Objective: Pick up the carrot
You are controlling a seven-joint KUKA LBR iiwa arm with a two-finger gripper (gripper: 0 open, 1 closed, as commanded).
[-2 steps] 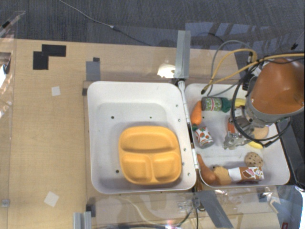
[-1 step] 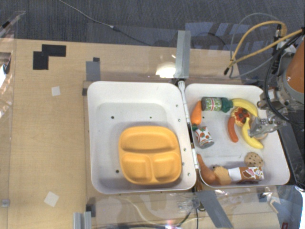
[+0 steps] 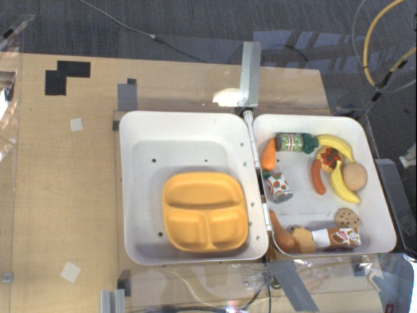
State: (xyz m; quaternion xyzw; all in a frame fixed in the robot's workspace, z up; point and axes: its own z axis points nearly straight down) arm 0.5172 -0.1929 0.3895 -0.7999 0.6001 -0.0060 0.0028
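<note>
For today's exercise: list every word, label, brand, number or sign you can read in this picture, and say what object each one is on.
No text can be read in this view.
Bottle with green label: print too small and blurred to read.
Small can with a red-and-white label: blurred, unreadable.
Carton lying at the right bin's front: brown-and-white pattern, no legible words.
Black patches on the bench: plain shapes without lettering.

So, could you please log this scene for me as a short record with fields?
target: carrot, right bin, by its left wall
beside target: green bottle to its right, small carton below it
other right-bin items: banana, sausage, egg, cookie
left bin: yellow divided plate
task status: carrot lying in the bin, not yet picked up
</note>
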